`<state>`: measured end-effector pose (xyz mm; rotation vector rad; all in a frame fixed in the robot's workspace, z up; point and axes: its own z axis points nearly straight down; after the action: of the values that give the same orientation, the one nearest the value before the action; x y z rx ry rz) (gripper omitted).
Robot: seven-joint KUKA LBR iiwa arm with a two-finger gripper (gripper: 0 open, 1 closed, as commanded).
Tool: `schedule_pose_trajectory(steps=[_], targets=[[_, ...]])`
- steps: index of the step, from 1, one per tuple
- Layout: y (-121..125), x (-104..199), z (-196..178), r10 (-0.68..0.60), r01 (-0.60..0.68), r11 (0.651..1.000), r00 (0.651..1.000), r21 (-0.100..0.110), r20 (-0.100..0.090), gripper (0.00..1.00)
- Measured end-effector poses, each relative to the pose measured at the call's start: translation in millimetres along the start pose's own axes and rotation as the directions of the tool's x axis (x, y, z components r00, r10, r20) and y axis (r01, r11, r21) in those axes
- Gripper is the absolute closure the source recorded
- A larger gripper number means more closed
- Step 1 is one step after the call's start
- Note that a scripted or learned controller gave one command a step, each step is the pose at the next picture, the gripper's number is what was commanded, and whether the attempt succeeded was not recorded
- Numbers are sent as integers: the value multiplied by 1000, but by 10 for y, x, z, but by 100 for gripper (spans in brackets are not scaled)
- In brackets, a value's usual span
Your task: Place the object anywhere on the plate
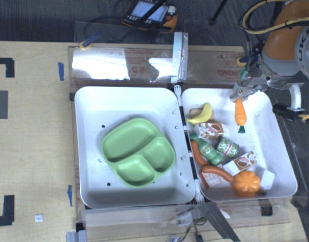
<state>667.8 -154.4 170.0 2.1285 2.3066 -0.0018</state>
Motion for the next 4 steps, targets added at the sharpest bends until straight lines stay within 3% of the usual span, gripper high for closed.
schedule_pose_trajectory(steps=[1,2,3,4], targets=[[-41,853,-154,72,-72,997,997,3,-4,100],[-303,1643,-151,189,-189,982,982,5,-3,100],[-653,2182,-526,292,-292,956,956,7,-2,100],[-653,2179,-526,293,-293,956,956,7,-2,0]])
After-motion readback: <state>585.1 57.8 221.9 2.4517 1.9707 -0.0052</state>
